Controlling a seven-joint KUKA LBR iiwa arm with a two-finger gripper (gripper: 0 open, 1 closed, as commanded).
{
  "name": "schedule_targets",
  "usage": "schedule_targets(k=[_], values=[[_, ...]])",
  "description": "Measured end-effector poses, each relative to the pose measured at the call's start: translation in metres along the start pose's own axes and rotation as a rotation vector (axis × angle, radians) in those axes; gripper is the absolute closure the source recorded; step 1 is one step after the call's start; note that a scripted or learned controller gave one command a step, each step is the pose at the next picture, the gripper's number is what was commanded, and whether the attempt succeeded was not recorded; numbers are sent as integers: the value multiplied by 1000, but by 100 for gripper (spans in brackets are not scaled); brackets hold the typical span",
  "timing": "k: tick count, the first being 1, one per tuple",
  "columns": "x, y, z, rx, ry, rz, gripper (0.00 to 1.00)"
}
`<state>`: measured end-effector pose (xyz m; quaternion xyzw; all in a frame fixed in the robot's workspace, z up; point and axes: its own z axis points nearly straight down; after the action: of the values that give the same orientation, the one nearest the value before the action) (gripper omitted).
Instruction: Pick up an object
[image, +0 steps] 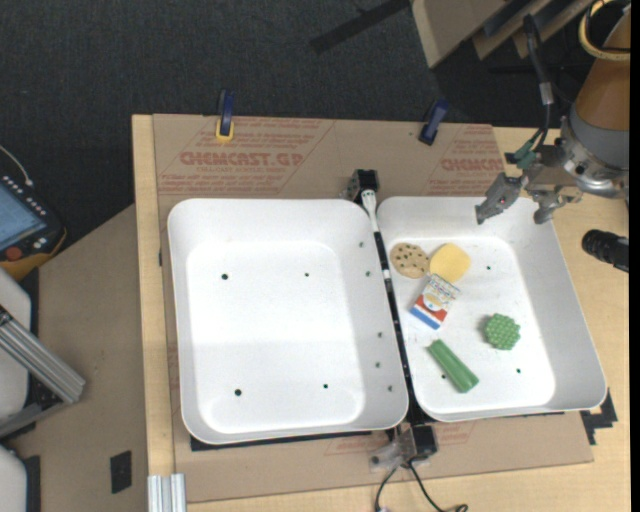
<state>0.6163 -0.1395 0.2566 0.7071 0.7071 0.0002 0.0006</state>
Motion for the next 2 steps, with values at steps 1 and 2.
schedule_targets(k=[1,2], values=[[40,-12,149,17,5,-3,0],[30,-81,166,-18,0,5,0]])
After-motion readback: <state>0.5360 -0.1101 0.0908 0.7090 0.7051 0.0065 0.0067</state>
